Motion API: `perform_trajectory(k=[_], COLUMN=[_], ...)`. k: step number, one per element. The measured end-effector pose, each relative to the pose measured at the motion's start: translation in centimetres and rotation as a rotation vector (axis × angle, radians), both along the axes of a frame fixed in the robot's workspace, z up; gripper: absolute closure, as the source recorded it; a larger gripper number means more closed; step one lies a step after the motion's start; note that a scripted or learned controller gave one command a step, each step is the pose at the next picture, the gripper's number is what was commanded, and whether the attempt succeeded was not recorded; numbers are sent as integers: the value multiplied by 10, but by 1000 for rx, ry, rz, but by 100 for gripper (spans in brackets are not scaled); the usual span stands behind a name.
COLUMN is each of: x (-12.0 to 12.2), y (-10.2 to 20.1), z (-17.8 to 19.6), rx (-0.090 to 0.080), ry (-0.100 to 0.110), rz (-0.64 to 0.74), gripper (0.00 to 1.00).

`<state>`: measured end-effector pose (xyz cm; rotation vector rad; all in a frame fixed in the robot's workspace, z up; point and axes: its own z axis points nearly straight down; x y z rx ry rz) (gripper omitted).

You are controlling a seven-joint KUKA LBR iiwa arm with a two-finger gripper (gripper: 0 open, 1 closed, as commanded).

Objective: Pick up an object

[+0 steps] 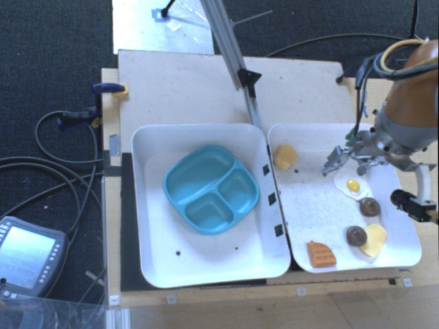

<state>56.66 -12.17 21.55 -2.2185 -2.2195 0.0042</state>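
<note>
My gripper [336, 162] hangs over the upper middle of the right bin [302, 211], its fingers pointing left and down, with nothing visible between them. A yellow lump [285, 157] lies to its left near the bin's top left corner. A fried egg toy [352, 186] lies just below and right of the gripper. Further down lie two brown round pieces [370, 207] [356, 236], a pale yellow piece [374, 240] and an orange waffle-like piece [320, 253].
The left bin [154, 252] holds a blue divided plate [211, 189]. A grey pole [226, 36] slants down from the top to the divider between the bins. The arm's orange wrist [411, 94] and cables stand over the right bin's upper right side.
</note>
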Motion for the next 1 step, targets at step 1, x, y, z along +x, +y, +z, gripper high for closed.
perform_trajectory(k=[1], x=[-2], y=[5], z=[-43], rx=[0], ry=[-1], rz=[1], gripper=[0])
